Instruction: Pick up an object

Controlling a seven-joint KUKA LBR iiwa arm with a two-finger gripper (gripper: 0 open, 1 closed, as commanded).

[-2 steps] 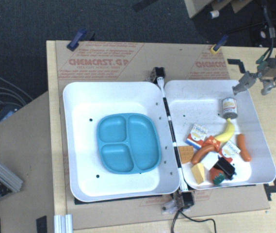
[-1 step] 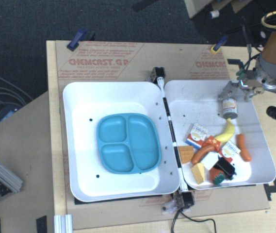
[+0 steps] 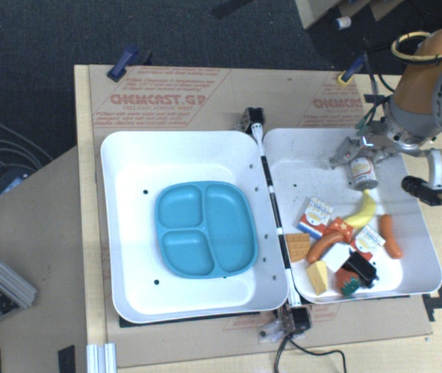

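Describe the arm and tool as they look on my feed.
The arm is grey with an orange band above the wrist. A yellowish cable loops at its top, and dark cables run beside it. The tool is small, grey metal.

Grey arm (image 3: 438,107), orange band

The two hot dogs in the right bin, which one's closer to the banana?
The bent hot dog in the pile's middle, touching the banana. The straight one lies apart by the right wall.
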